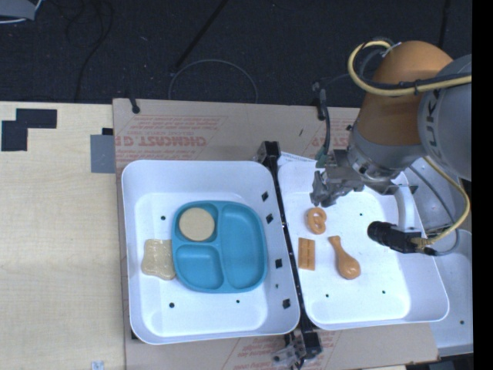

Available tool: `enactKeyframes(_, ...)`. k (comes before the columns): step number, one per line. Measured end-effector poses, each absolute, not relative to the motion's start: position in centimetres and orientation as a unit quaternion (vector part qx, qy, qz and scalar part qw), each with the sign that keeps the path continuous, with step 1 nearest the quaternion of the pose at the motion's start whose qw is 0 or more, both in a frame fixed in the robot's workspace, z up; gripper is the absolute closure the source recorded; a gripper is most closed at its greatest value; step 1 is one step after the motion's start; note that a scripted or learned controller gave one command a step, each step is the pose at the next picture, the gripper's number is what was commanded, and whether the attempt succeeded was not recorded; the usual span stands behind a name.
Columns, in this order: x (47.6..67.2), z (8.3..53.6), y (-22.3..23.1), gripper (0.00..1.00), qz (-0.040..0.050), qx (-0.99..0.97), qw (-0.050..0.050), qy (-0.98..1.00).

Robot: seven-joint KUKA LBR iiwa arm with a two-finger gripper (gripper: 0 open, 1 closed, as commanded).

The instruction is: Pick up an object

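The pretzel (316,221) lies in the right bin (385,303), near its left wall, directly under the gripper (322,197), which hangs just above its far edge. Whether the gripper is open or closed cannot be told, and nothing is seen in it. The pretzel is a small knotted lump with no clear long axis. Just nearer lies a stick (306,253), its long axis running near to far, and right of that a drumstick (345,259), thin end far-left, fat end near-right. A descent could clip the pretzel's edge and knock it toward the stick. The left bin (146,183) holds a blue tray (231,257) bearing a cookie (196,223), with a sponge (158,259) touching its left.
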State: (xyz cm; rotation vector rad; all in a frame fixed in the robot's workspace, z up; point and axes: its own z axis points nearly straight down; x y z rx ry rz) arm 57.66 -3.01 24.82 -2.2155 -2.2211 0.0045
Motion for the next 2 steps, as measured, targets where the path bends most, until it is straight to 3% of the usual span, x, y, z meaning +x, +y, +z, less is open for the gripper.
enactKeyframes(2, 60.5, 22.7, 8.5, 1.00, 0.0008, -0.706, 0.001, -0.708)
